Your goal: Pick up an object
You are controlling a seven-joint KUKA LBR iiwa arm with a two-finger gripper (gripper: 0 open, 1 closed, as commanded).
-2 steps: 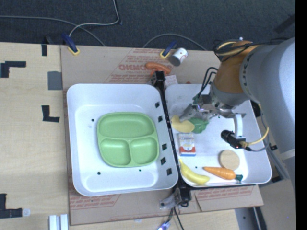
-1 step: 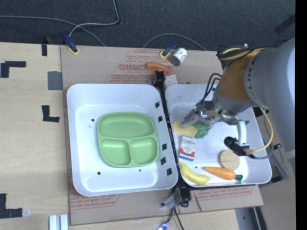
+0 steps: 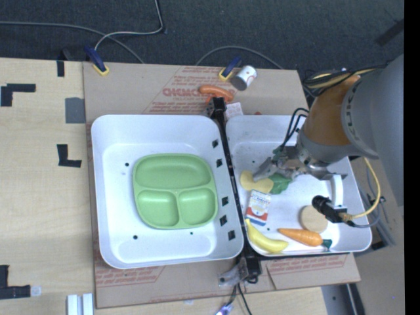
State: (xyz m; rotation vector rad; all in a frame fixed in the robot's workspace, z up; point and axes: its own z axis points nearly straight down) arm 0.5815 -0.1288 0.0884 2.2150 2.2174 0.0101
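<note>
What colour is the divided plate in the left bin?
Light green, plain with no pattern. The divided plate shows best in the camera view, lying flat in the left bin.

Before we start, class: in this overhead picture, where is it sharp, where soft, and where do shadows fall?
Camera view: lighting is even, with no strong glare on the white bins; the green plate and banana look fairly sharp; the arm is large, close and softer; its wrist casts shade over the gripper.

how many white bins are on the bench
2. The left bin holds a green divided plate; the right bin holds the small items, under the arm.
</note>
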